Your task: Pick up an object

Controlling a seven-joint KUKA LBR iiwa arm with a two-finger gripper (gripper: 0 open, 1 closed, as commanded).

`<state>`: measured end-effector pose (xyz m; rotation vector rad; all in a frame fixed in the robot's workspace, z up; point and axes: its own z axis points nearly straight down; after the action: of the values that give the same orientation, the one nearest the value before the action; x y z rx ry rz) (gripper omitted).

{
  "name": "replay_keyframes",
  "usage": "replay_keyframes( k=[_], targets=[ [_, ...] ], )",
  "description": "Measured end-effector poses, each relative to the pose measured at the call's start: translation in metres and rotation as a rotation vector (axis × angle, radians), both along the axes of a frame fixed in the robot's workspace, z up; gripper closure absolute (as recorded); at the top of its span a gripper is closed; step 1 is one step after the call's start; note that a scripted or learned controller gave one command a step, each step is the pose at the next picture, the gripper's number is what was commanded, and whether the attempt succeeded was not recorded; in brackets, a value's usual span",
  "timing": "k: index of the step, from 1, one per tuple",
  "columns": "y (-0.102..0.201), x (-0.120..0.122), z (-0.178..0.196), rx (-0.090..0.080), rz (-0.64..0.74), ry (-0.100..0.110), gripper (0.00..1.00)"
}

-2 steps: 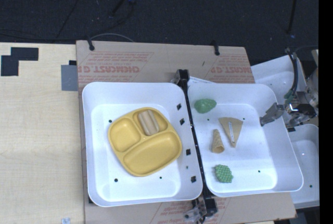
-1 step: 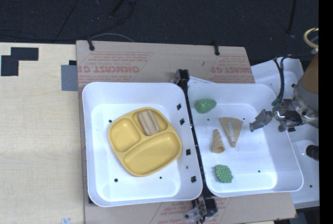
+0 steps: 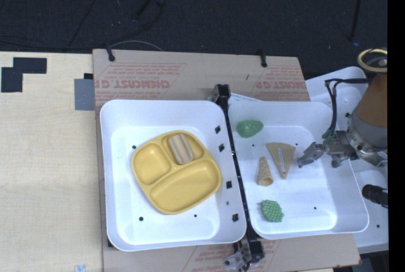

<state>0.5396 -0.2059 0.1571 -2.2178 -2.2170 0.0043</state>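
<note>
You've got the yellow divided plate (image 3: pixel 176 174) in the left bin (image 3: pixel 120 138), but in the right bin (image 3: pixel 316 214) your pincer (image 3: pixel 311 155), can't tell its state, sits beside the tan wedge (image 3: pixel 281 157), looks light and stiff, so grab across its narrow sides.

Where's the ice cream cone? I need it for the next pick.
The cone lies in the right bin, near its middle, just left of the tan wedge and above the green textured ball.
</note>
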Motion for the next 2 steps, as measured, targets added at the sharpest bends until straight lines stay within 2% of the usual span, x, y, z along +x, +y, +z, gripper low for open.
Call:
replay_keyframes(
  k=[1,2],
  targets=[
    [0.004,-0.009,-0.059,0.001,0.0,0.001,0.0],
    [0.003,-0.008,-0.047,0.0,-0.003,-0.001,1.0]
  ],
)
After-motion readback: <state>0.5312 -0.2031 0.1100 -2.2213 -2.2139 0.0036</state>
